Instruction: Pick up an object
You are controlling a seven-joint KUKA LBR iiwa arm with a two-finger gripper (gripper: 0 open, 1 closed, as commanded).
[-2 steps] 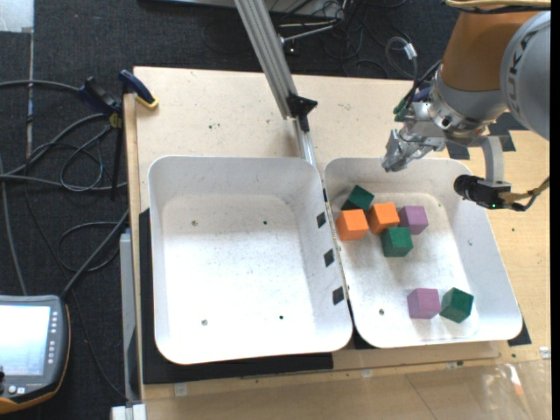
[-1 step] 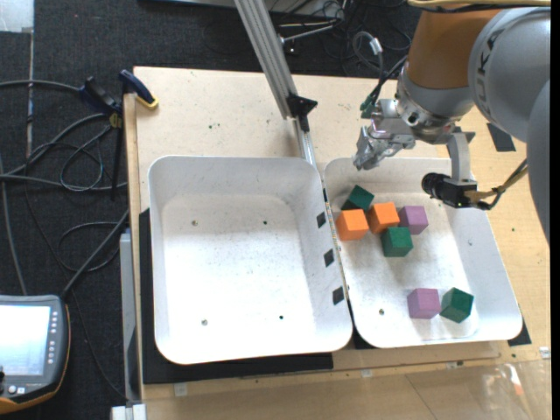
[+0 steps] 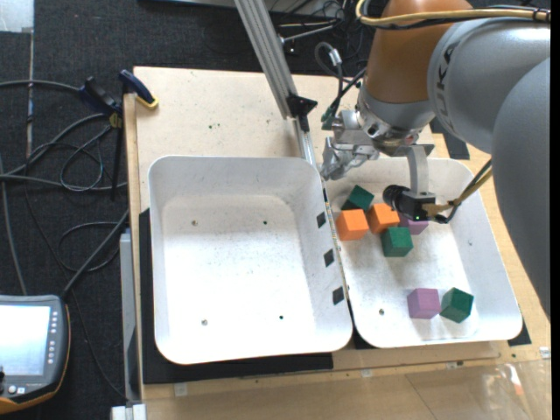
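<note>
Camera view, Tom: the pincer (image 3: 337, 163) hovers at the far left corner of the right bin (image 3: 477, 265), carrying nothing. Spread or pressed together, I can't tell.

So the pick is all to do, Ann?

I'd say so. The orange block (image 3: 352, 225) and green block (image 3: 357, 199) lie just beside it. Both bins rest on a pale speckled tabletop (image 3: 219, 112), with cables (image 3: 52, 160) trailing over dark floor (image 3: 79, 24).

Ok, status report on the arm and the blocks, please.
Gripper over the right white bin's far left corner. Nearest target: small green cube, on the bin floor. Orange cube close beside it, crowding.
</note>
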